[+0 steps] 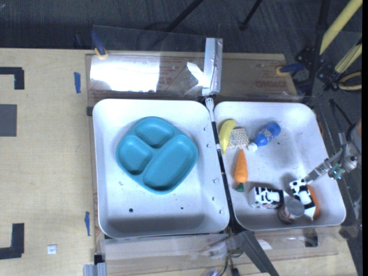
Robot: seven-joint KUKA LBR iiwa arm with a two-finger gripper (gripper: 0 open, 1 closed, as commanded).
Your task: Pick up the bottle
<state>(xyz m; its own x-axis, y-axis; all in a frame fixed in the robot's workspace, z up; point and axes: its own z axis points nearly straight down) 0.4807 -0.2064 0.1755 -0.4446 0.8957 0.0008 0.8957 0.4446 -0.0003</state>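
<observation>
Currently the bottle (266, 134) lies on its side in the right bin (299, 111), well apart from the gripper (335, 167) at the right rim; gripper state unclear.

I am working in a robotics lab: a plywood bench (46, 154) marked with black tape squares (17, 78) is carrying two white bins (109, 119), clear plastic sheeting (149, 68) is standing along its far edge, and tripod legs (259, 7) are crossing dark carpet (57, 10) beyond.

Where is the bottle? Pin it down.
The blue bottle lies in the right bin, toward its far side, just right of the banana and up-right of the carrot.
</observation>
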